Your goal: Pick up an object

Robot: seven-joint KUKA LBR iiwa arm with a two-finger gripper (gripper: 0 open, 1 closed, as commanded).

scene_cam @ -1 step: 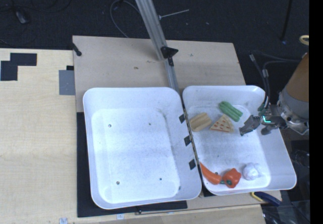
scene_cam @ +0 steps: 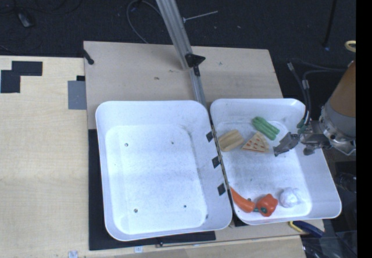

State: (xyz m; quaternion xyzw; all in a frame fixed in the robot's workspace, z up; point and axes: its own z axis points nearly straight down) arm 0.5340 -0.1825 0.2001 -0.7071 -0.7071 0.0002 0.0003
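Gripper (scene_cam: 286, 145) hovers just beside the tan wedge (scene_cam: 255, 143).

Readable text: I can find none.
Labels, brands, numbers: I see nothing legible on bins, bench or objects.

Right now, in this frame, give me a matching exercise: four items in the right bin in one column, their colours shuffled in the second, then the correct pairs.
Items:
1. long ridged piece at the far side
2. wedge beside the gripper
3. pepper-shaped toy at the near edge
4. crumpled lump in the near corner

Colours:
A. white
B. green
C. red
D. tan

Pairs: 1-B, 2-D, 3-C, 4-A
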